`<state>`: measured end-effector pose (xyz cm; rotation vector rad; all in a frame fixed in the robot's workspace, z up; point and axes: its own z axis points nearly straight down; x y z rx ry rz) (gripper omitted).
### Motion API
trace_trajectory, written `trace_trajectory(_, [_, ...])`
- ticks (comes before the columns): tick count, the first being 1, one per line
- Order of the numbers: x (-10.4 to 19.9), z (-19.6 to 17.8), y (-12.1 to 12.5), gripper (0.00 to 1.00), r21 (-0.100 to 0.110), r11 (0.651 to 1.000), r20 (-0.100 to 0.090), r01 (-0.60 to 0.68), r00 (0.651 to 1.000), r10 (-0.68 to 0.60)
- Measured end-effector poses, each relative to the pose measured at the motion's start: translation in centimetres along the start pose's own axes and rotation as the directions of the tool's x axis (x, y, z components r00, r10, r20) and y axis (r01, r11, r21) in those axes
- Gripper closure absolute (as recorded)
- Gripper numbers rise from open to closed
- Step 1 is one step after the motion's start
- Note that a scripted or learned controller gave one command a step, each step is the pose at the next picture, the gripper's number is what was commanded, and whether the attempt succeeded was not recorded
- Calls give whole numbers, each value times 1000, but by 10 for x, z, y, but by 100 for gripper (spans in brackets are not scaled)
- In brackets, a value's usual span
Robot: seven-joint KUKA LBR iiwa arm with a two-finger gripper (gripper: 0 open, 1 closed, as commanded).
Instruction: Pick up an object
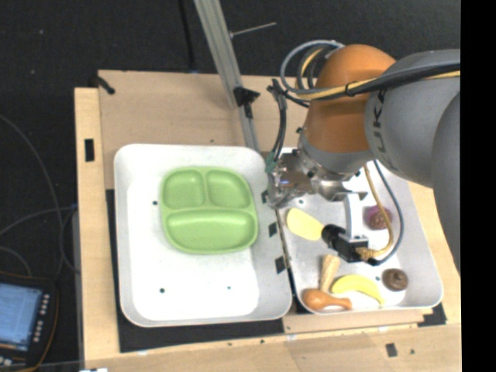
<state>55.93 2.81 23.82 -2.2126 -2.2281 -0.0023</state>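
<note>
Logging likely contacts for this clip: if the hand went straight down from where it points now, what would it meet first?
Probably the pale yellow piece in the right bin, just below the hand. Depth is unclear, so it could instead land on the bin's left wall.
</note>
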Motion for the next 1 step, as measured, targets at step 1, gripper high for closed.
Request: trace_trajectory(1, [52,8,-20,100,1,1000,0,1,1000,-1])
